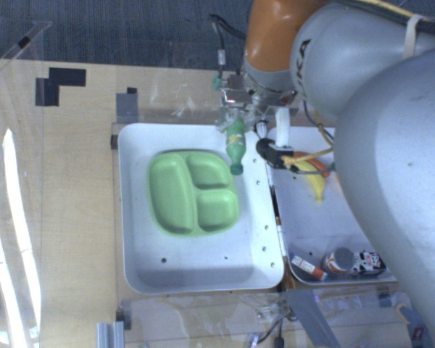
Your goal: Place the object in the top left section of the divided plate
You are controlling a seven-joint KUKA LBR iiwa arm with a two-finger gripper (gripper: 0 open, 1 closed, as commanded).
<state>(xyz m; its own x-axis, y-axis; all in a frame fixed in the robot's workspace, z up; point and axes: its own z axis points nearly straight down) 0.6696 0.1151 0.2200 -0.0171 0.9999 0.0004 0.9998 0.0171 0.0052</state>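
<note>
My pincer [234, 119] hangs just above centre frame, over the far right rim of the left bin [138, 267], and it is clamped on the top end of a green bottle [235, 149]. The bottle dangles cap-down, its low end just beside the plate's [175, 194] upper right corner. The plate lies mid-bin. In the right bin [304, 223] a banana [315, 185] lies, with small items at its lower edge.

Single fixed camera above the bench [51, 194], slanting down on both bins [130, 216].
</note>
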